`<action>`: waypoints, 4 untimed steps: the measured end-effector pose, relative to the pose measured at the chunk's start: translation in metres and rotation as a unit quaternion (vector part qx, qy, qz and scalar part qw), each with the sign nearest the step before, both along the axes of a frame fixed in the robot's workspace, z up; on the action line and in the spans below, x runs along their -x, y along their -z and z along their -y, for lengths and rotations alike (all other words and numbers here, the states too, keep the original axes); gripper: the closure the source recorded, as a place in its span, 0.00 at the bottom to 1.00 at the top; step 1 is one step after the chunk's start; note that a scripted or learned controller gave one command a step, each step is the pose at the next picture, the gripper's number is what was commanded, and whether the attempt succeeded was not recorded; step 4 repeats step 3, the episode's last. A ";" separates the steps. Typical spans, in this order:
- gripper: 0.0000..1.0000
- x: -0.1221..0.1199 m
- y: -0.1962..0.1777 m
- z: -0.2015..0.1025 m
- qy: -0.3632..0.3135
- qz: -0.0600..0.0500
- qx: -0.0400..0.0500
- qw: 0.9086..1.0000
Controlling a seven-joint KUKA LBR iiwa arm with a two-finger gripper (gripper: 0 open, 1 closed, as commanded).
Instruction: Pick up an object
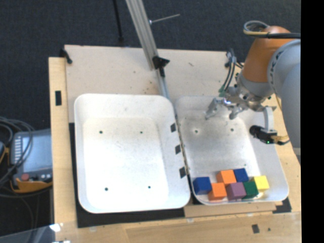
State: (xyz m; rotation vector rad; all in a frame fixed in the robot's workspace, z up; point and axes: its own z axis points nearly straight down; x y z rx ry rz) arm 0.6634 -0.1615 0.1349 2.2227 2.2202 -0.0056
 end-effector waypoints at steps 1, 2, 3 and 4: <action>0.00 0.000 0.039 0.001 0.000 0.000 0.000 1.000; 1.00 -0.002 0.025 0.002 0.000 0.004 0.001 1.000; 1.00 -0.008 -0.038 0.009 0.001 0.005 0.000 1.000; 1.00 -0.008 -0.038 0.009 0.001 0.005 0.000 1.000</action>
